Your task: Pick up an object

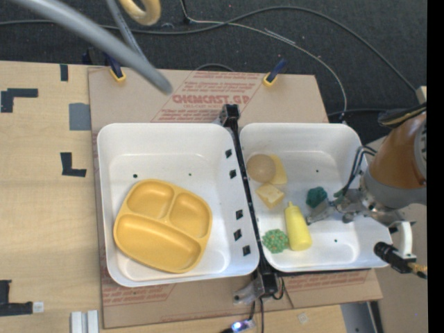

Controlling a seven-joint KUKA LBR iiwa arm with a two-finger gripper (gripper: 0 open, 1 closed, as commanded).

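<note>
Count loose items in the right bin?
5: tan round piece at upper left, pale cube below it, yellow bottle and green ball near front, teal item by the gripper.

Single fixed camera above the bench, looking down at a slant, both white bins [111, 186] framed

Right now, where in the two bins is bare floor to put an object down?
Left bin: bare strip behind the yellow plate. Right bin: bare along the back wall and near the front right corner. Crowded by the divider: cheese pieces, yellow bottle, green ball, with the end effector beside the dark green toy.
</note>
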